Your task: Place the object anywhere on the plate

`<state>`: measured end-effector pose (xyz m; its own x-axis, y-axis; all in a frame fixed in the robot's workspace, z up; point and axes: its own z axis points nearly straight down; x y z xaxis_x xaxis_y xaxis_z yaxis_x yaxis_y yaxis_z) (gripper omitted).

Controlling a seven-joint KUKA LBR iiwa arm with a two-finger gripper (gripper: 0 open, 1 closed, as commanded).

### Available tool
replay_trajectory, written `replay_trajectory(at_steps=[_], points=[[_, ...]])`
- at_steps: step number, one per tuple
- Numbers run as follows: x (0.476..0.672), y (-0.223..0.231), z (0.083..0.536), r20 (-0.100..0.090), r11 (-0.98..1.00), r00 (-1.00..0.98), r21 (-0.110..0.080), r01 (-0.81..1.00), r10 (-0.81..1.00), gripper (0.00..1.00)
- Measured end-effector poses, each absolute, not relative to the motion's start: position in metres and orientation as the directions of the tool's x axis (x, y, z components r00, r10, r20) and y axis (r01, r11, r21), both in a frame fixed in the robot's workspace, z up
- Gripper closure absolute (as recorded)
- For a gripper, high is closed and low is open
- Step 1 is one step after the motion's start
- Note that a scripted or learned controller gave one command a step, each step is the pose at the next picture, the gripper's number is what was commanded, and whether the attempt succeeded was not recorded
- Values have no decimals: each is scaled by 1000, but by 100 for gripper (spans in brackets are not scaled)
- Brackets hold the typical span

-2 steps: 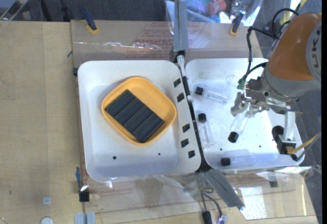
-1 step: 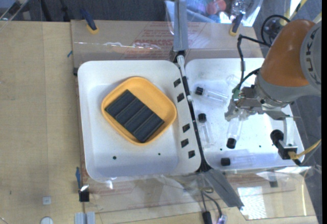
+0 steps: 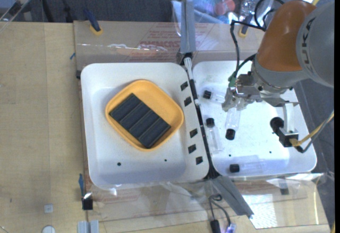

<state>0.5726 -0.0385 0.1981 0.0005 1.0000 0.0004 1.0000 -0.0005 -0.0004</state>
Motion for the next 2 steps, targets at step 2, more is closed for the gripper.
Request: replay_trajectory(at_steps=[2], points=[[568, -26, 219, 0, 217, -217, 2, 976, 976, 100]])
